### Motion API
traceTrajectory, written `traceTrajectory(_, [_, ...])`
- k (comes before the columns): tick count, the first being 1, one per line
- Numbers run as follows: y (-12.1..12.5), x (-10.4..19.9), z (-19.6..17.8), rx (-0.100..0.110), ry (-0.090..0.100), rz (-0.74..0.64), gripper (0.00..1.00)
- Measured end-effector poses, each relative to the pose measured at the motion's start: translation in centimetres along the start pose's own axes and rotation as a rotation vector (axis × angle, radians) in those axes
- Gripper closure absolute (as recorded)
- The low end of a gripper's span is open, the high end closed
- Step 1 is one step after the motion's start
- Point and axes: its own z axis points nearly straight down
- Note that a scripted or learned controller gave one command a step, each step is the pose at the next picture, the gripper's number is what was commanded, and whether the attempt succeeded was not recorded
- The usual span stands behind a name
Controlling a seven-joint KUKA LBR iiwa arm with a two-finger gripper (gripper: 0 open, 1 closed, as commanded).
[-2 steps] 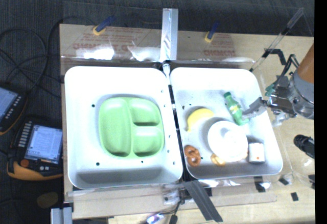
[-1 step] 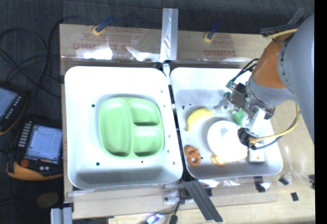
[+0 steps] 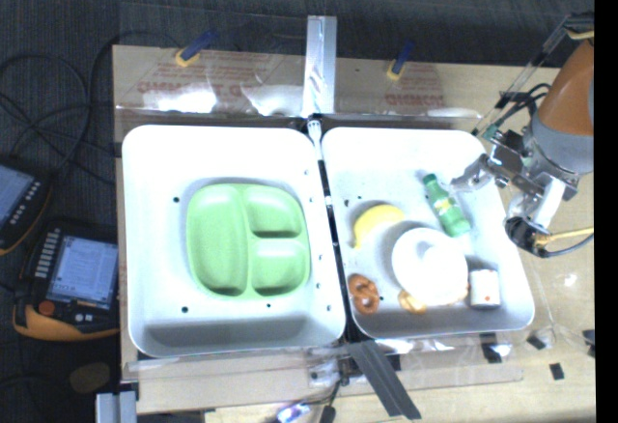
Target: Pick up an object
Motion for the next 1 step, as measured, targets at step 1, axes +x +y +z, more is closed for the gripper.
traceTrajectory(1, [3.46, 5.53, 1.79, 0.001, -0.001, 0.584, 0.0])
